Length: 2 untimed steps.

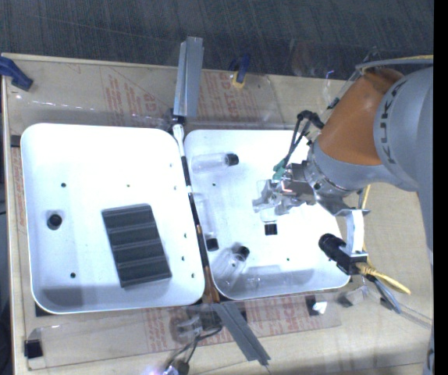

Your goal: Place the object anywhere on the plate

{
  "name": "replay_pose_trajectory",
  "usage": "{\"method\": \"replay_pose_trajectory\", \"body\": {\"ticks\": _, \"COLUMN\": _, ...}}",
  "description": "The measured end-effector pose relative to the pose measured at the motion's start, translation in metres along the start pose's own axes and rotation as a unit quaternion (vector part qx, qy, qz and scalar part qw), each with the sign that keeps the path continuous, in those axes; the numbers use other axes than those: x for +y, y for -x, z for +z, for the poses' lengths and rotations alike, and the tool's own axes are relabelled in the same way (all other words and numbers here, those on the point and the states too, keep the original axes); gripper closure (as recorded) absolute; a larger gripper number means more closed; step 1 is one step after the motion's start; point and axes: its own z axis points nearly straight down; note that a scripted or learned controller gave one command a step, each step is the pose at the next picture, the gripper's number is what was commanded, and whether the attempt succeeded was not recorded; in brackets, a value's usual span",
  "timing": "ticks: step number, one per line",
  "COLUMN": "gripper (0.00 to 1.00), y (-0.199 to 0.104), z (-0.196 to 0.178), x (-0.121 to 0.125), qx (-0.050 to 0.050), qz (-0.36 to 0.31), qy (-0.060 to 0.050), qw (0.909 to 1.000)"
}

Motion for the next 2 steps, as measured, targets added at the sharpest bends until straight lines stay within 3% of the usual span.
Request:
{"method": "replay_pose_trajectory", "body": {"ticks": 1, "gripper": 1.00, "y": -0.088, "z": -0.071, "x": 0.023, "qx": 0.000, "qz": 0.037, "qy": -0.001, "qw": 0.9993}}
{"method": "replay_pose_trajectory", "body": {"ticks": 2, "gripper": 1.00, "y": -0.200, "z": -0.135, "x": 0.007, "qx": 0.000, "qz": 0.078, "qy": 0.000, "qw": 0.9969}}
